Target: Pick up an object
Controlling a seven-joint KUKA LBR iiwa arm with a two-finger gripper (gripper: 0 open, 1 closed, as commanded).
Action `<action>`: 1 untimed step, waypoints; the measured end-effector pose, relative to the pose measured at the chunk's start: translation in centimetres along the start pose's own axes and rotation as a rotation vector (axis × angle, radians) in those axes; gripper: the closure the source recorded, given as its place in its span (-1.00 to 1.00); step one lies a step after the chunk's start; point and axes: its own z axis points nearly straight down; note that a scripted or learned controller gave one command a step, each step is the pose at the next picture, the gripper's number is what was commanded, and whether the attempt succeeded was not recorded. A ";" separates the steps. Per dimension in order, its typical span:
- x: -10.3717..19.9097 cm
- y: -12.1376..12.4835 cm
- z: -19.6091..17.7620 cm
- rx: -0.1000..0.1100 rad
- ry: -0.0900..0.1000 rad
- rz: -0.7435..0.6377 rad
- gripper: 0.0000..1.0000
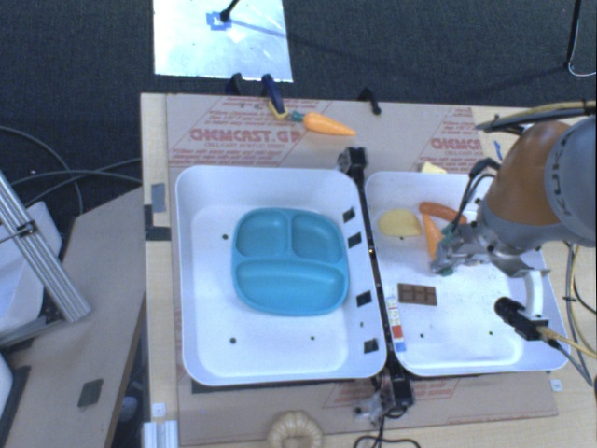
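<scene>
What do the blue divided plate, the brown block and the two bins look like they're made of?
Blue divided plate: probably moulded plastic, matte, with an even colour and soft rounded ridges. Brown block: segmented like a chocolate bar, likely a plastic toy; too small to be sure. Bins: smooth white plastic by the look, with rounded corners.

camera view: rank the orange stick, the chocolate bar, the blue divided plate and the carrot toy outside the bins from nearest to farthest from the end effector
Measured from the end effector in the right bin:
1. Orange stick, right beside it, just above in the right bin.
2. Chocolate bar, lower left in the same bin.
3. Blue divided plate, across the divider in the left bin.
4. Carrot toy, on the cardboard beyond the bins, upper left.
</scene>
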 end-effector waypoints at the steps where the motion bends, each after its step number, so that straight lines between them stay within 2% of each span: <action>1: -0.1 0.3 -6.4 -0.006 -0.002 -0.003 1.00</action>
